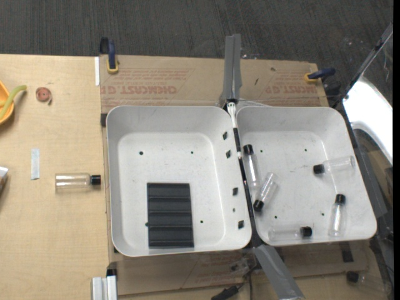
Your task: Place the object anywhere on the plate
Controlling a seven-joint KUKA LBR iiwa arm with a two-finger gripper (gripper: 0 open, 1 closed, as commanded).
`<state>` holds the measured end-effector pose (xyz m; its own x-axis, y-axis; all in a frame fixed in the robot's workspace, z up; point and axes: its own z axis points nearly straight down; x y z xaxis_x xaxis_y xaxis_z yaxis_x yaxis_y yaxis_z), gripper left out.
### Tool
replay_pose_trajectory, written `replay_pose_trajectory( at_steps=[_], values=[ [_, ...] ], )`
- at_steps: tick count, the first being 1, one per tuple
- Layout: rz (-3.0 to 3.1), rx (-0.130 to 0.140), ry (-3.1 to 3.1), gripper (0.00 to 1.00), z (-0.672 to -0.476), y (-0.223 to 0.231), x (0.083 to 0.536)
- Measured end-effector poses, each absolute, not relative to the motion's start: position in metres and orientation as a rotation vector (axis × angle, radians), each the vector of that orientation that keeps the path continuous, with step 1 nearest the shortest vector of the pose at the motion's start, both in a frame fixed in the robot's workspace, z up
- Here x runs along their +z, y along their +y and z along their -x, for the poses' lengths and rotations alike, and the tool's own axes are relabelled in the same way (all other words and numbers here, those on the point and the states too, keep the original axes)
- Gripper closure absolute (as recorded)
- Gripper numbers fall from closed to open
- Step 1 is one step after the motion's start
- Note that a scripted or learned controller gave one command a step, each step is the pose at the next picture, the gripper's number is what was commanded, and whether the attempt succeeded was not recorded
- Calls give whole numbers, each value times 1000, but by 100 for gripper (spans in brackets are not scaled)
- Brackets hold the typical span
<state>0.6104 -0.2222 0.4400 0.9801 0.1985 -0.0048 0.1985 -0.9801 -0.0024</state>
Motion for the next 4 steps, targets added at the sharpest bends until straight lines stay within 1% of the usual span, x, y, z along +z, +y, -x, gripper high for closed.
replay_pose_trajectory(
  at_steps=[1,2,3,4],
  values=[
    [3125,6,-313,0,-644,-177,440],
    [3125,7,-314,0,-604,-223,440],
    [3124,8,-329,0,-635,-191,439],
    [3118,8,-374,0,-565,-223,440]
  ],
)
